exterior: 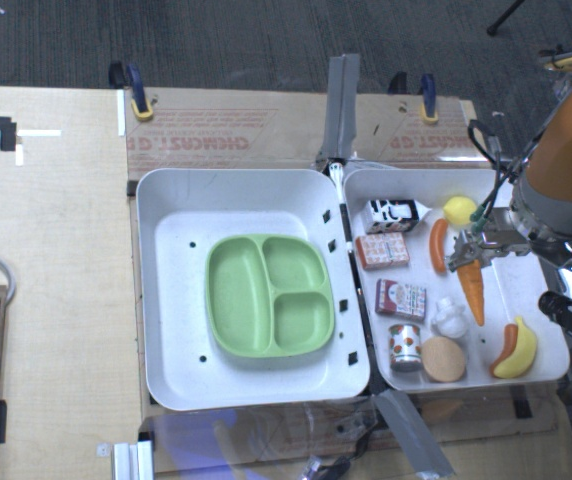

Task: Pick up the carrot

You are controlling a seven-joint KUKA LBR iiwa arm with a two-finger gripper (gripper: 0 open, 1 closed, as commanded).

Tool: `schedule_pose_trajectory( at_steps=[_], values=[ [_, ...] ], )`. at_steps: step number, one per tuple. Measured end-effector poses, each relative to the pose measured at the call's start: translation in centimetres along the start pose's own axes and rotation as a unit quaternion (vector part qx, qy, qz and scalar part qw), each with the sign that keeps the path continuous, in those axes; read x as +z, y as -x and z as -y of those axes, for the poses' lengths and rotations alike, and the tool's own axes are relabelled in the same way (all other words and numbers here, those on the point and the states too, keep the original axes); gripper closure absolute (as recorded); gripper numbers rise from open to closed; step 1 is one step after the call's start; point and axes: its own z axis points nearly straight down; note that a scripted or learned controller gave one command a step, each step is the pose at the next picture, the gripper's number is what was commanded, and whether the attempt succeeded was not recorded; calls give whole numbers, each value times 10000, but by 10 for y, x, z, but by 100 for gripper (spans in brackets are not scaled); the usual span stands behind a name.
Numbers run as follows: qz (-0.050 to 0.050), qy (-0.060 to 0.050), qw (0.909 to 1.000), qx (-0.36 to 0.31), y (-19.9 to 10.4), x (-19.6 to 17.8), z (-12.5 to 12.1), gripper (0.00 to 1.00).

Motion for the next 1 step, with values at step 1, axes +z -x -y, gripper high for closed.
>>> schedule_pose_trajectory(
  at_steps=[1],
  values=[
    [0, -1, 10000, 0, 0, 0, 0, 0]
  ],
)
